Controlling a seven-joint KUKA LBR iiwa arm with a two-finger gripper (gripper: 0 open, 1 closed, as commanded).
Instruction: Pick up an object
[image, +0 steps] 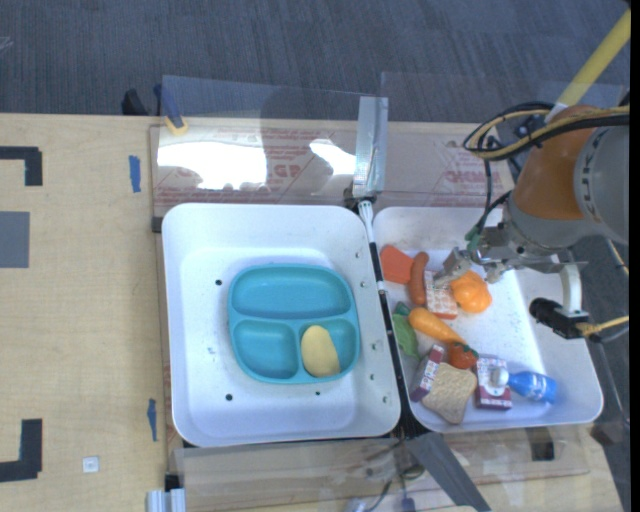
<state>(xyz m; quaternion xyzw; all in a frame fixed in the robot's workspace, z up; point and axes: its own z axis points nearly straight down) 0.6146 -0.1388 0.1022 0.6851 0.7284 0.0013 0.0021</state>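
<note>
My gripper (468, 262) hangs over the upper middle of the right bin (572, 405), reaching in from the right. Just below it is a round orange toy fruit (471, 293), right at its tip; whether they touch is unclear. Left of the fruit are a red sausage (418, 279), an orange-red wedge (396, 263) and a small printed pack (439, 298). A carrot (434, 325) and a green piece (404, 333) lie further down. Near the front are a cracker (453, 391), a red tomato (461, 356), a red-white packet (491, 383) and a blue bottle (530, 385).
The left bin (190, 300) holds a teal divided plate (290, 295) with a yellow potato-like object (320, 351) in its lower right compartment. A clear panel and a metal post (371, 150) stand behind the bins. Cables (500, 130) loop above the wrist.
</note>
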